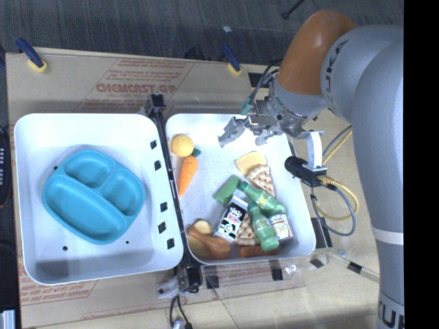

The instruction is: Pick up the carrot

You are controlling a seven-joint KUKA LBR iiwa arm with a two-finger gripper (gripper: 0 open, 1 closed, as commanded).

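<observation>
The orange carrot [186,173], with a small green top, lies along the left wall of the right bin [206,123], its tip pointing toward the front. My gripper [247,135] hangs over the back of that bin, up and to the right of the carrot and well apart from it. Its fingers [230,134] are spread open with nothing between them.
A yellow lemon [181,144] touches the carrot's top end. Pizza slice [257,173], green bottles [264,214], a milk carton [233,223] and bread pieces [209,242] crowd the bin's front right. The left bin [34,132] holds a blue divided plate [94,195].
</observation>
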